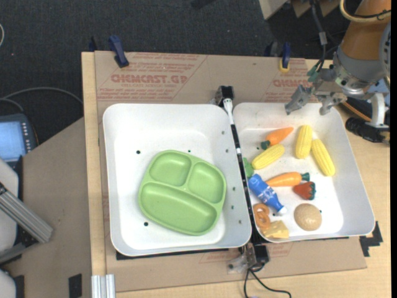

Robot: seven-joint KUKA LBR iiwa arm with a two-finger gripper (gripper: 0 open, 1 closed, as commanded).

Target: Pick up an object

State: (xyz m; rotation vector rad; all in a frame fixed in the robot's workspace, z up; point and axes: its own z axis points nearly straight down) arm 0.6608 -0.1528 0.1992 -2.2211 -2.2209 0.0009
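My gripper [312, 103] hangs over the far edge of the right bin [353, 185], open, with nothing between its fingers. Below it in that bin lie two carrots [277, 135] [287, 179], three corn cobs [268, 156] [303, 141] [322, 156], a blue bottle [265, 193], a red pepper [304, 190], a brown round potato-like piece [307, 216], a pretzel [262, 214] and a yellow wedge [276, 230]. The nearest items are the upper carrot and the upright corn cob, both a short way in front of the fingers.
The left bin [124, 135] holds a green divided plate [182, 192]. A black divider bar [234, 143] runs between the bins. Blue clamps [117, 50] [285, 56] sit on the cardboard's far edge. Cables and gear crowd the far right behind the arm.
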